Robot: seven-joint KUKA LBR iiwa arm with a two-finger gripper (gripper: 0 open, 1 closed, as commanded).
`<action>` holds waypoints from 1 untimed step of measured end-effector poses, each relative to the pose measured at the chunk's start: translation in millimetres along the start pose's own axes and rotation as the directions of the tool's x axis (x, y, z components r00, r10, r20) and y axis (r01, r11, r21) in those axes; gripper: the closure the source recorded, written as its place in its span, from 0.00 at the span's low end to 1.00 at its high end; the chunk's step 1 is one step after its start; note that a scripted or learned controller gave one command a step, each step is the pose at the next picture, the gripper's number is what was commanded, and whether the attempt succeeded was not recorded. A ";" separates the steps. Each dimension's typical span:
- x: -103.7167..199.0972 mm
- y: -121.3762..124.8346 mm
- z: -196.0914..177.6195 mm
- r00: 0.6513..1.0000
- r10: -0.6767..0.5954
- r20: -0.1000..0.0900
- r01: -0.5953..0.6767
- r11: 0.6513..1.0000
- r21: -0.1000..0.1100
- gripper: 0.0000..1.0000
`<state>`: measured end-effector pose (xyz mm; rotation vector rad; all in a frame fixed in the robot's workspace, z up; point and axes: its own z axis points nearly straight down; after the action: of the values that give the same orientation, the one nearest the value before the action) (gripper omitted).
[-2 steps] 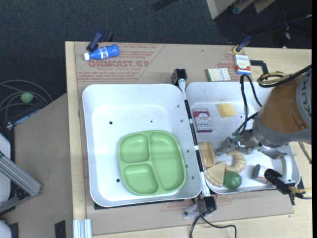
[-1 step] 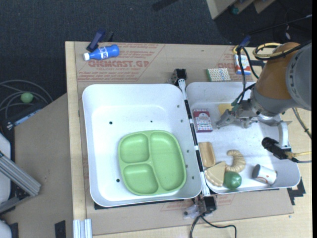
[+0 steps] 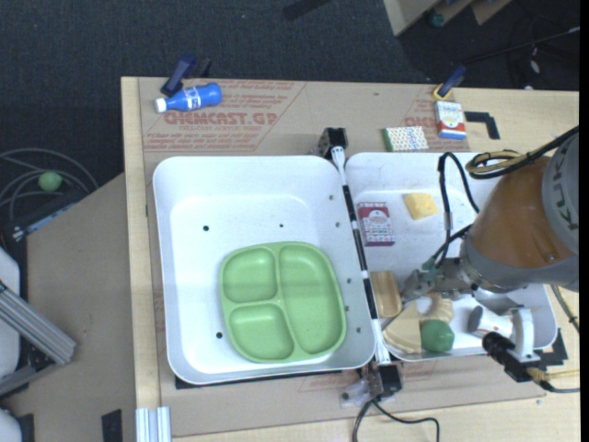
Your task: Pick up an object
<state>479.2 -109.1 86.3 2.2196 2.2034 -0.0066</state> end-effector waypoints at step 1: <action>-46.6 -0.1 2.5 1.000 -0.006 -0.011 0.006 1.000 0.006 0.00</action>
<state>478.8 -155.7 84.4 2.2219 2.2181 -0.0010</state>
